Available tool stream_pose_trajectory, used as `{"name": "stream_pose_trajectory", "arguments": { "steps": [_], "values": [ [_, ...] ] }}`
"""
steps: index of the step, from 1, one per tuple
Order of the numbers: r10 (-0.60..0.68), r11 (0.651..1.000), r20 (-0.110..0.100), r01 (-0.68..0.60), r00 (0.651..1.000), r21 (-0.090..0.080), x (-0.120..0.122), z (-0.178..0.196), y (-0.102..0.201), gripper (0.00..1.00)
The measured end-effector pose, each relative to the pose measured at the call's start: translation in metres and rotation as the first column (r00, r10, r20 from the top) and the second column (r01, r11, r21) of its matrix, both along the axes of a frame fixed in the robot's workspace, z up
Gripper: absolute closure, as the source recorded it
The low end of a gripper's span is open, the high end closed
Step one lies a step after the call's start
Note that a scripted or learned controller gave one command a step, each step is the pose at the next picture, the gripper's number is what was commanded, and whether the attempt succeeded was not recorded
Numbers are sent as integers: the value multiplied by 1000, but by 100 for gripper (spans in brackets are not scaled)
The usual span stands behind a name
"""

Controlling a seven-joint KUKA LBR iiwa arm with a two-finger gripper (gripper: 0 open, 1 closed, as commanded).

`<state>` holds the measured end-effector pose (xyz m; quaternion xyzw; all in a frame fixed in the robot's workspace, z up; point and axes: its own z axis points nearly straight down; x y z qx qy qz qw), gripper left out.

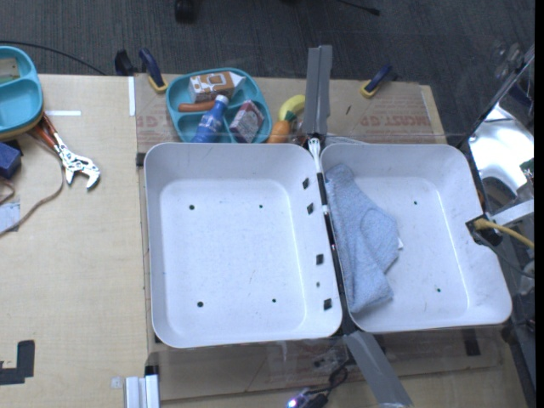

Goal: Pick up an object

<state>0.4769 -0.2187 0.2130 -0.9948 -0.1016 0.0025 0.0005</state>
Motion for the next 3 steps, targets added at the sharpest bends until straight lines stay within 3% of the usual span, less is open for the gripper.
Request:
{"name": "stream_pose_trajectory", "arguments": {
  "steps": [3],
  "values": [
    [-4,1000,0,4,1000,1,0,-45,-3,0]
  ]
}}
